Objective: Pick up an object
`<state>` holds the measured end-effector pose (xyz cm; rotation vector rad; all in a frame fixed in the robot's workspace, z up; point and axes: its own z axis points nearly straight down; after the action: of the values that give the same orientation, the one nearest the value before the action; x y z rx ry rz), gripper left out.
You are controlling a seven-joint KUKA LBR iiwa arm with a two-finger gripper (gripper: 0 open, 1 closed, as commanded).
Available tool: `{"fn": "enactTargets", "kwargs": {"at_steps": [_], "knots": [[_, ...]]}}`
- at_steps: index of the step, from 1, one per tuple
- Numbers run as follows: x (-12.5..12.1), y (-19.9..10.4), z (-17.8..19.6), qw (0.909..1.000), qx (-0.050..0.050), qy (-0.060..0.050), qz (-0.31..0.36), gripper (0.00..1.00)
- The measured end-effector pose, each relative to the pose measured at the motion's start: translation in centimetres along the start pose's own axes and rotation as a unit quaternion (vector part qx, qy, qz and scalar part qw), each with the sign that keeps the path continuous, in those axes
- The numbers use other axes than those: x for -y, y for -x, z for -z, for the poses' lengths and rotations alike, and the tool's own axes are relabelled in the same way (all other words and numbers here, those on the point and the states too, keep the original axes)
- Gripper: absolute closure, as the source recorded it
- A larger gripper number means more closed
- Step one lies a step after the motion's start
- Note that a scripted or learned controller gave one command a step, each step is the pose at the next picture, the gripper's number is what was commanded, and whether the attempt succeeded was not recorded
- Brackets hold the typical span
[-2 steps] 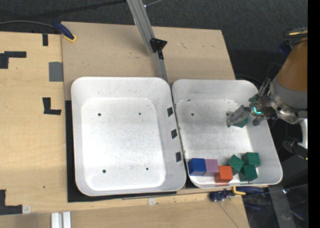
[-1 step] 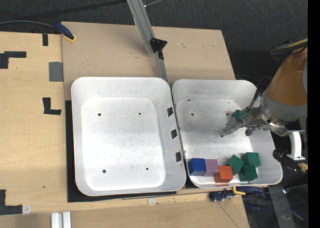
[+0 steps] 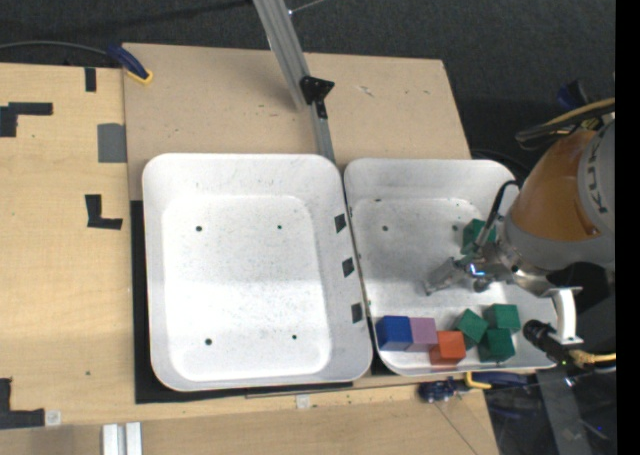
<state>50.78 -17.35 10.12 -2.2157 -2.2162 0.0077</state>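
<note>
Several small blocks lie along the front of the right bin (image 3: 420,188): a blue block (image 3: 394,331), a purple block (image 3: 424,330), an orange block (image 3: 450,346) and three green blocks (image 3: 495,331) clustered at the front right. Another green block (image 3: 472,234) sits farther back, right beside the arm's wrist. My gripper (image 3: 452,274) is low inside the right bin, just in front of that green block and behind the front row. Its grey tip points left over the bin floor. Nothing is visibly held in it.
The left bin (image 3: 240,168) stands beside the right one, with black clips (image 3: 347,266) along the shared wall. A metal pole (image 3: 285,33) slants across the back of the bench. The arm's orange band (image 3: 555,198) overhangs the right bin's right edge.
</note>
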Motion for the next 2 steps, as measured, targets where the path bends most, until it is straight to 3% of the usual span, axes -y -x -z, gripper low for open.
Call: {"fn": "enactTargets", "kwargs": {"at_steps": [1,2], "knots": [[0.1,-0.1,-1.0,1.0000,0.001,0.002,0.000,0.00],[0.1,-0.2,0.0,1.0000,-0.001,0.003,0.001,1.00]]}}
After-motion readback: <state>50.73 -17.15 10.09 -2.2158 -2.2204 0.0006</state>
